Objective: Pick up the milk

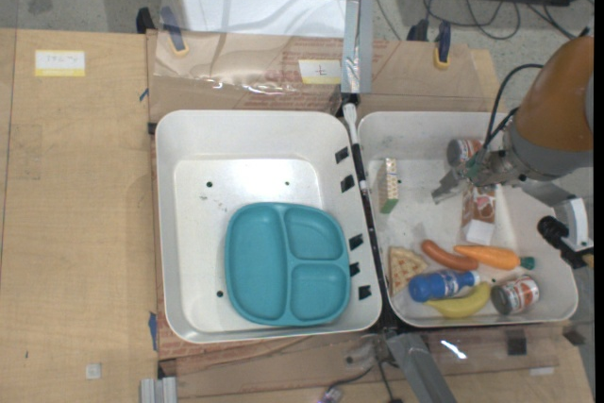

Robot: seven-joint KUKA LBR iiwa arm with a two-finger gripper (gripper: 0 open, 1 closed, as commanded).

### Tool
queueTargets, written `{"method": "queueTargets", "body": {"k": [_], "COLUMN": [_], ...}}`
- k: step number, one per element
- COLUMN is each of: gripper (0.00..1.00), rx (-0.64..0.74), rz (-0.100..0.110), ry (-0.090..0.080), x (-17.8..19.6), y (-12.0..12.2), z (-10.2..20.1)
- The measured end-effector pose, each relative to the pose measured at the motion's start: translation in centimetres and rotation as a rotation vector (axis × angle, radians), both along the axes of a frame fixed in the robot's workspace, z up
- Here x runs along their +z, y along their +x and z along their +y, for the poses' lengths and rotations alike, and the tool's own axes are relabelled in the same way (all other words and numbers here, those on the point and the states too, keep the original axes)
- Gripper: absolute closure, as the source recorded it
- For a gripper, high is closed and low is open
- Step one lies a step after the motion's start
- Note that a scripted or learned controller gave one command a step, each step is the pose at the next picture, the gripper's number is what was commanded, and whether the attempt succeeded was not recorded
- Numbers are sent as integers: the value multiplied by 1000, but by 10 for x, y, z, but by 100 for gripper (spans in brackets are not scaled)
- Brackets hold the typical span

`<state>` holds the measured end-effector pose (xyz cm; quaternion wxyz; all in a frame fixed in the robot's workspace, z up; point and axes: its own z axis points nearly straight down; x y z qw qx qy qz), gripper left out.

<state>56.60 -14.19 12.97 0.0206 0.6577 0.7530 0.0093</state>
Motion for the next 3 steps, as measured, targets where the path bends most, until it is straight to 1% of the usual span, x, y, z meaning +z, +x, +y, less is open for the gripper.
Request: {"method": "queueTargets", "body": {"k": [1, 2, 3], "gripper": [0, 100, 100], "rx": [-101, -108, -95], "rz": [-2, -21, 41], "ry": [12, -1, 14], "x": [-20, -2, 41], "y": [-7, -3, 8], "z": [-24, -32, 18]}}
